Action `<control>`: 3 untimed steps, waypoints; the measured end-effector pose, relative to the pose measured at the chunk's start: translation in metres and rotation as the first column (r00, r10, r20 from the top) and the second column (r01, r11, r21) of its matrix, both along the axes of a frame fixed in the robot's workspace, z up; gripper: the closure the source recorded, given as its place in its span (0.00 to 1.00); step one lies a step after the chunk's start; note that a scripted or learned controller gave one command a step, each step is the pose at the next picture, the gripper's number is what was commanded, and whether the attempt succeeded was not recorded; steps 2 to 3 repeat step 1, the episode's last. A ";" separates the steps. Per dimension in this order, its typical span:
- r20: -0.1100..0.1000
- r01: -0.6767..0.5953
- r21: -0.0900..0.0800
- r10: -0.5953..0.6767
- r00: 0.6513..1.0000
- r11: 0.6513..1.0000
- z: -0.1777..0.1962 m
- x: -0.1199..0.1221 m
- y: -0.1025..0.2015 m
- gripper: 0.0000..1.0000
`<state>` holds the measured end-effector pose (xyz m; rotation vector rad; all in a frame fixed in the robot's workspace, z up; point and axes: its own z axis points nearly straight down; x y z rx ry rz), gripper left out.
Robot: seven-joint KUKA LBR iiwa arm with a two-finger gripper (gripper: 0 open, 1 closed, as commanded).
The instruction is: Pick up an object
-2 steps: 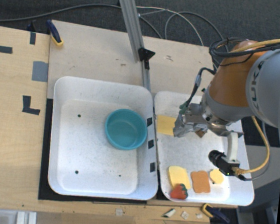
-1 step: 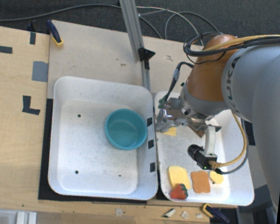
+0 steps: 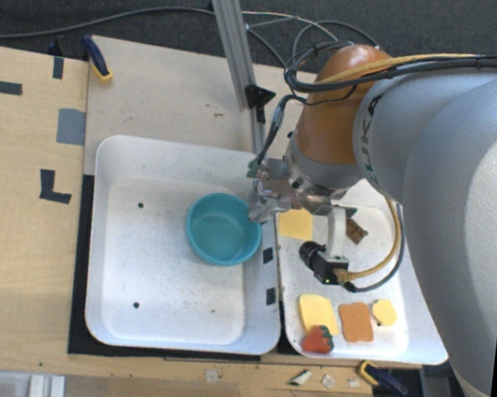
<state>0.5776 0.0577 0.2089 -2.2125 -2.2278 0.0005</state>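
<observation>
Camera view has a teal bowl (image 3: 222, 228) against the left bin's (image 3: 109, 311) right wall under the claw (image 3: 264, 206), grip unclear, food pieces (image 3: 338, 319) beyond that wall.

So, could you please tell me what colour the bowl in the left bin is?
Teal blue; the bowl shows best in the camera view.

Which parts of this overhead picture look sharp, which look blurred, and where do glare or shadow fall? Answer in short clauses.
Camera view: the blue bowl and the food pieces in the right bin look fairly sharp; the grey arm, close to the lens, is soft and oversized; the white left bin is bright but speckles stay visible, no harsh glare; soft shadow lies under the gripper.
</observation>
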 end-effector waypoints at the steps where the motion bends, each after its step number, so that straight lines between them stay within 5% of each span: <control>1: 0.001 0.001 0.001 -0.001 1.000 1.000 0.005 0.012 0.042 1.00; 3: 0.001 0.001 0.001 -0.001 1.000 1.000 0.005 0.012 0.042 1.00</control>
